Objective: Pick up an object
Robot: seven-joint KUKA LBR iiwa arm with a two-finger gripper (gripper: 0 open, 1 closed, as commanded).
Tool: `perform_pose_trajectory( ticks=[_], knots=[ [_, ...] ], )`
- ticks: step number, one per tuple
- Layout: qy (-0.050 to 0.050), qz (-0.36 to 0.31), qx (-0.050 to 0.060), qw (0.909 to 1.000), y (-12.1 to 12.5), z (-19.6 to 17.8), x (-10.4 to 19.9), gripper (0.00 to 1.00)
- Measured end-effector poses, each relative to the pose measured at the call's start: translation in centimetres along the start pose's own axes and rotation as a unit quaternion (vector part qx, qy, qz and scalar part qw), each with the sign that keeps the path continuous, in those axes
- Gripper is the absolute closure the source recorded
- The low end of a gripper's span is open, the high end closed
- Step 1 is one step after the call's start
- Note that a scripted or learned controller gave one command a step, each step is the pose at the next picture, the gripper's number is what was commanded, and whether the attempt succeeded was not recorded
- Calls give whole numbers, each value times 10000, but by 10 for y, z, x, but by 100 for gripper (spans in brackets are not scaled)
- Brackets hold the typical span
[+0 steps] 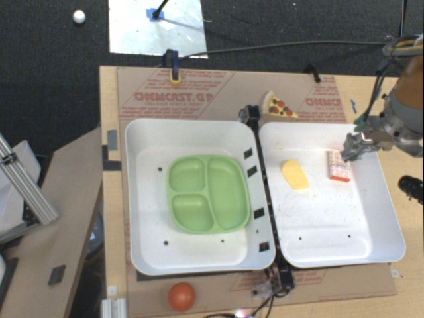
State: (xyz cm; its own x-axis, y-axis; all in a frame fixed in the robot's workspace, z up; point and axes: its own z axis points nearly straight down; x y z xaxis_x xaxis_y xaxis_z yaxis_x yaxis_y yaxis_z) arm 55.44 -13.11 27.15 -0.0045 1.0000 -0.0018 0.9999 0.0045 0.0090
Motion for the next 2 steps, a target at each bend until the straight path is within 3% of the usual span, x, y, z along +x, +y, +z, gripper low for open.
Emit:
perform_pose_trajectory(
  ticks=[2],
  knots=[
    [17, -24, 39, 10000, 19, 18, 109, 100]
  ],
)
